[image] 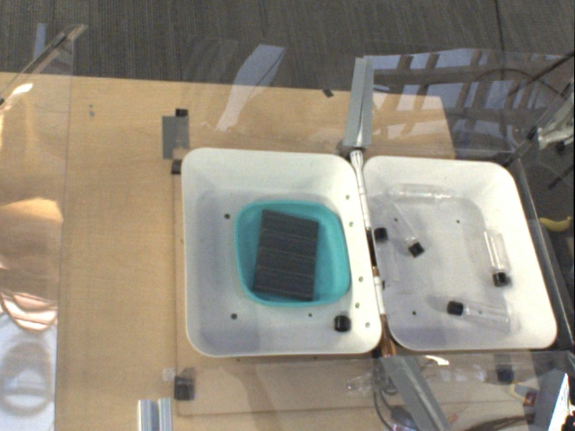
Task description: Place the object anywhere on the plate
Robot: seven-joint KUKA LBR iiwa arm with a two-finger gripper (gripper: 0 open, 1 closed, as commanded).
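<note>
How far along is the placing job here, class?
Done, by the look of it: the dark ribbed block lies flat on the teal plate in the left bin. Nothing looks in hand. The clear tubes lie in the right bin. Nothing seems left.

Left bin (202,241): teal plate (337,259) bearing dark ribbed block (287,255). Right bin (530,268): clear black-capped tubes (496,257) scattered.

A lab: clear vials (496,257) in white bins (530,241) on a bench (108,241).
</note>
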